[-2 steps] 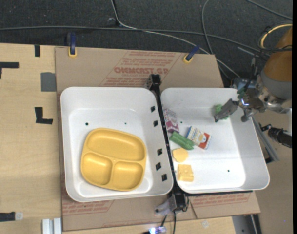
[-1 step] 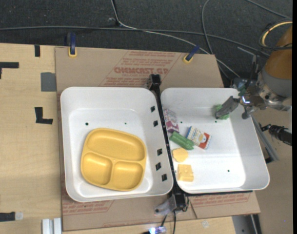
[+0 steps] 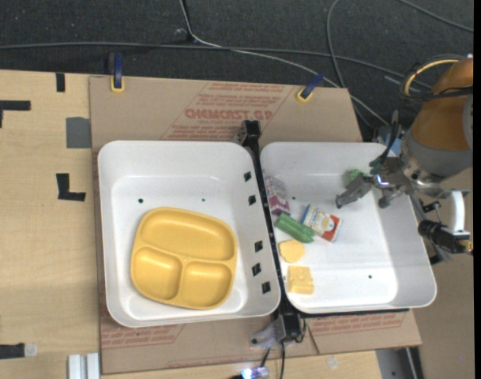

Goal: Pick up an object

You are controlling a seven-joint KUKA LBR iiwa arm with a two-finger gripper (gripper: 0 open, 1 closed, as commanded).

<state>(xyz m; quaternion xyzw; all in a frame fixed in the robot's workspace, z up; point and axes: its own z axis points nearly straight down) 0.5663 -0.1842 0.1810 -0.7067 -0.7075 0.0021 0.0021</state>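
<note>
Hand [image 3: 368,189], fingers spread wide and holding nothing, hovers over the right bin [image 3: 398,287]. Nearest object, the red-and-white packet [image 3: 322,223], lies just beside it toward the divider; long axis runs diagonally.

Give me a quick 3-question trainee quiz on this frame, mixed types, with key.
1. True or false: the yellow tray sits in the right bin.
2. Which lies nearest the divider? A) green piece B) red-and-white packet C) gripper
3. Fill in: the gripper hovers over the ___ bin.

Key: 1 false, it sits in the left bin. 2 A. 3 right.
</note>
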